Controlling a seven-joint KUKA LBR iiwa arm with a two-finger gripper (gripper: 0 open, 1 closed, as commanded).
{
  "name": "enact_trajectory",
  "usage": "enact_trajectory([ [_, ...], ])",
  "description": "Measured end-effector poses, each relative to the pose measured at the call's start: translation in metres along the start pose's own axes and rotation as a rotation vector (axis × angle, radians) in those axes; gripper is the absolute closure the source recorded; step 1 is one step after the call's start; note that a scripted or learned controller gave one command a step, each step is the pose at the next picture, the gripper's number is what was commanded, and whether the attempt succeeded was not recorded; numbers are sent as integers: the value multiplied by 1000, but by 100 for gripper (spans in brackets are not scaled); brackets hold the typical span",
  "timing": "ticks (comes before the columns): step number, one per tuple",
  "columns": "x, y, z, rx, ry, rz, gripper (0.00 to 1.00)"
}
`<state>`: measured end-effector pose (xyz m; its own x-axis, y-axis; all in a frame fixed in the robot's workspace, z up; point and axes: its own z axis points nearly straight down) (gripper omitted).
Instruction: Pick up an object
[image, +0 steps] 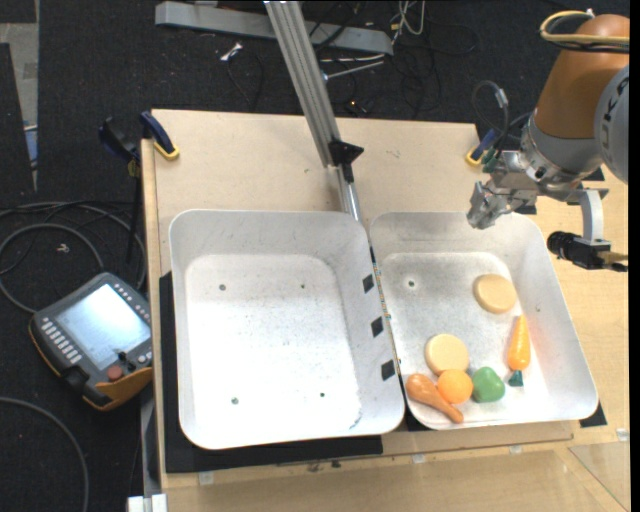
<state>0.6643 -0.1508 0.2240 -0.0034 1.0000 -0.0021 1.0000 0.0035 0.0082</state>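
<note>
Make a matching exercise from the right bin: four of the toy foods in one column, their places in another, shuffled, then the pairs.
Things:
1. carrot
2. green piece
3. tan disc
4. orange ball

Places:
A. farthest up the bin, alone
B. between the orange ball and the carrot's tip
C. along the right wall, upright in the view
D. just below the pale round piece

Pairs: 1-C, 2-B, 3-A, 4-D
</note>
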Motion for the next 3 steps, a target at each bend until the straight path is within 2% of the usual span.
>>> enact_trajectory([
  [1,51,-27,-4,9,4,-4,100],
  [3,165,-56,-23,9,5,-5,100],
])
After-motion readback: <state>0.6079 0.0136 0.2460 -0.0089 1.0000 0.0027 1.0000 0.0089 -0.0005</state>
